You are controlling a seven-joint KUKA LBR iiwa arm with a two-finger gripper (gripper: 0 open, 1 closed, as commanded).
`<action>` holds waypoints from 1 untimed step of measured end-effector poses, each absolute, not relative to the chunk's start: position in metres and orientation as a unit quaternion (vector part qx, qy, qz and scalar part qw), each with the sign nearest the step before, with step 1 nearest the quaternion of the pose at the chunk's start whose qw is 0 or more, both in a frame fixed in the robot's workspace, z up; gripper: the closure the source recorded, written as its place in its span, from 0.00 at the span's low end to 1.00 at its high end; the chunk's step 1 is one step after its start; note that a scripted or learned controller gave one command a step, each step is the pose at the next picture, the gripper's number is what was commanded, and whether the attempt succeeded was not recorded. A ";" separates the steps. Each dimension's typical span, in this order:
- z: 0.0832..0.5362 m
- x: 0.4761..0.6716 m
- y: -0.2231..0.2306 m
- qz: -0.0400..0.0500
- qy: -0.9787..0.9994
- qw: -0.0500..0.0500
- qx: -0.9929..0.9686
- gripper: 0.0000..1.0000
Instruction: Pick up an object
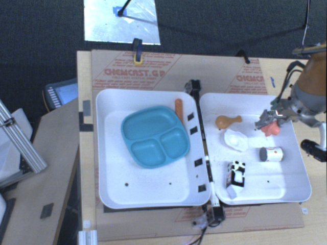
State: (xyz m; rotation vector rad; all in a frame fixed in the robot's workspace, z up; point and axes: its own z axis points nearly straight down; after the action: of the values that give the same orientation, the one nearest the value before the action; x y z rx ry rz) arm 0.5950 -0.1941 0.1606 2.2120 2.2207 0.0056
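Setting, as I find it around me: a robotics lab or test cell, not a home. Evidence, itemised. My bench (168, 65) is a flat board covered in printed protective film, standing on dark carpet. Two shallow white bins (153, 200) sit side by side on it, fixed together along a black centre strip (200, 137) with clips. An aluminium extrusion frame (18, 142) stands at the view's left. A small screen device (60, 95) rests beside it. Cables (245, 32) trail across the floor. A reflective sheet (121, 14) lies beyond the bench. A yellow-and-black clamp (138, 51) grips the far edge.
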 end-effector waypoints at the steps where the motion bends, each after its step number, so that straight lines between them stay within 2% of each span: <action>1: 0.222 0.590 -0.199 0.002 0.708 0.004 0.706 1.00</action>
State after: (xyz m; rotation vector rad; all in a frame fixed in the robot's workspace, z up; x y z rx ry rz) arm 0.5905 -0.1994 0.2223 2.2116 2.2202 0.0055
